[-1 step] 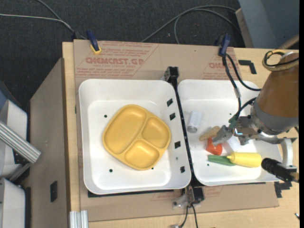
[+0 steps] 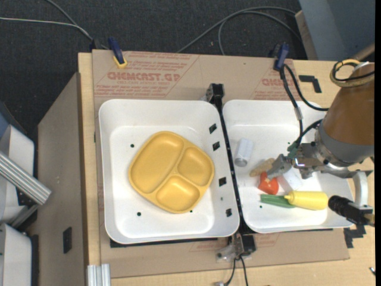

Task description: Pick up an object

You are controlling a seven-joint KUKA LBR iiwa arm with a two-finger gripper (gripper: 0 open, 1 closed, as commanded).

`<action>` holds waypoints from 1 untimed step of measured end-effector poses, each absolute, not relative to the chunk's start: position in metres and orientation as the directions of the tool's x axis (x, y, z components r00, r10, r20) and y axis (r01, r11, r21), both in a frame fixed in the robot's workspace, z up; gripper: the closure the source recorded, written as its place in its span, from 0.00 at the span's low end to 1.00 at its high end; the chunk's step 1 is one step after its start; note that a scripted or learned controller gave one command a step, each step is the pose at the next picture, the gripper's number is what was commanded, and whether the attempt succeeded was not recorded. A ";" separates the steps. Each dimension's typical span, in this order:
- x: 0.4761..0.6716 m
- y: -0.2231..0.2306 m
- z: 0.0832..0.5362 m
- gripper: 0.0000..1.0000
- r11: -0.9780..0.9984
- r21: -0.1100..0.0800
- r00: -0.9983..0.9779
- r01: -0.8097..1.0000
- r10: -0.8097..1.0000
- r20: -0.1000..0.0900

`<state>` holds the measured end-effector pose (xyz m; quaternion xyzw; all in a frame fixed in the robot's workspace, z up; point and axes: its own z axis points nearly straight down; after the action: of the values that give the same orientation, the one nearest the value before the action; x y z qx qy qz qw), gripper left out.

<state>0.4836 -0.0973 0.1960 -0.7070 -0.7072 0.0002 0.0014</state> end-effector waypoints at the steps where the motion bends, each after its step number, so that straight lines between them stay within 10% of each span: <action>1: 0.486 -0.095 0.133 0.00 0.000 -0.007 0.000 1.000 1.000 0.003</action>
<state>0.4858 -0.0950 0.1333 -0.7073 -0.7070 0.0015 0.0037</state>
